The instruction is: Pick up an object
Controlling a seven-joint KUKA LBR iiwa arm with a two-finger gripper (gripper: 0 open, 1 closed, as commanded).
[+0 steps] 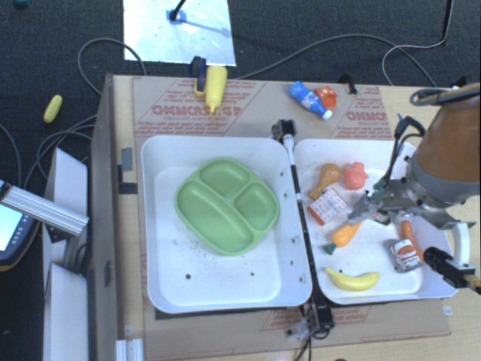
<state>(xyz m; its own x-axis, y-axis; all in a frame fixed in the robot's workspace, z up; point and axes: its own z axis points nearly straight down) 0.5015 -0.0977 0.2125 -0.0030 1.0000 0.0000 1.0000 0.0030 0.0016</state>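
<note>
Two shallow white bins are sitting side by side on the tabletop [248, 100]. The left bin [161, 277] is carrying a green divided plate [227, 205] near its middle. The right bin [421, 292], in the lower right of the frame, is holding the toys: a tan chicken drumstick [325, 179] and a pink lump [355, 175] toward its upper part, a small white and red carton [328, 206] just below them, an orange carrot [344, 235] in the middle, a yellow banana [352, 279] along the lower edge, and a small red and white can [406, 254] to the right. The arm [451, 153] is reaching in from the right edge, and its claw [373, 205] is hanging low over the right bin, just above the carrot and beside the carton; whether it is released or clenched I cannot tell. A yellow bottle [214, 85] and a blue bottle [308, 100] are lying on the tabletop above the bins.
</note>
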